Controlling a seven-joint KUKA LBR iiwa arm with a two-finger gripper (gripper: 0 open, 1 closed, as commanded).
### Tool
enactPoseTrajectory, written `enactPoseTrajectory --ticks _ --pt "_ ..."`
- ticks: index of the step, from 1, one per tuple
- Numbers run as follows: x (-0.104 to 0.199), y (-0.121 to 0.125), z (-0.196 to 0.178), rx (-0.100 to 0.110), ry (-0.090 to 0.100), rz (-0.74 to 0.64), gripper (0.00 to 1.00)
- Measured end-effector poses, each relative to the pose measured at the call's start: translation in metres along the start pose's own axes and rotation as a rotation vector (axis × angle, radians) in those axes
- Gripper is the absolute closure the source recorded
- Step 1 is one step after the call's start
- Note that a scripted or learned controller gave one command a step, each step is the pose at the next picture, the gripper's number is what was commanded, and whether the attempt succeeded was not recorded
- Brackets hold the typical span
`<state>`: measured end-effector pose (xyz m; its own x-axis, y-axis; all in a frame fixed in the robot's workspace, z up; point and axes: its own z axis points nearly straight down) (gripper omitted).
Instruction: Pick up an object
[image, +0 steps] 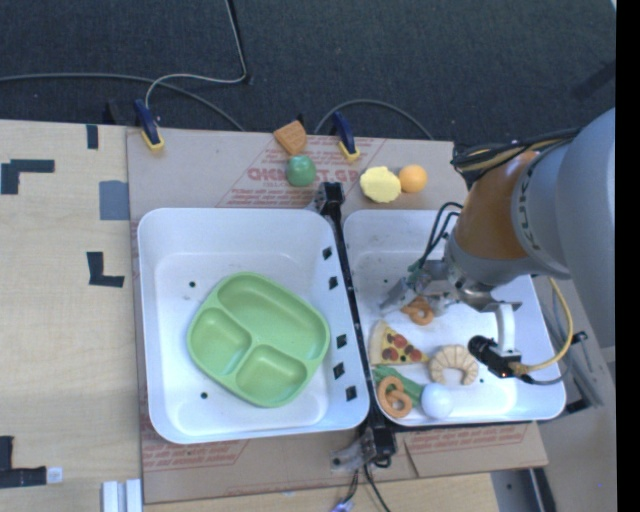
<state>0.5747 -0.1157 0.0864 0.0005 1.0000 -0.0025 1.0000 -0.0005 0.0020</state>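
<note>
Under the hand (415, 296), a small brown pretzel (420, 312)

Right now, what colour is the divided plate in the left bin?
Light green, plain with no pattern. The divided plate shows best in the camera view, lying in the left bin.

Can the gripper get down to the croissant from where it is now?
Probably yes: the croissant lies uncovered in the right bin, just below the gripper, with only the pizza slice beside it.
</note>
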Motion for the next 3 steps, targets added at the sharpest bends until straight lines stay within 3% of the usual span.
enactPoseTrajectory --ticks 1,3 --pt "0.012 -0.070 0.000 -0.003 0.001 -0.001 0.00" --pt "0.009 0.000 0.000 0.000 0.001 -0.001 0.00"
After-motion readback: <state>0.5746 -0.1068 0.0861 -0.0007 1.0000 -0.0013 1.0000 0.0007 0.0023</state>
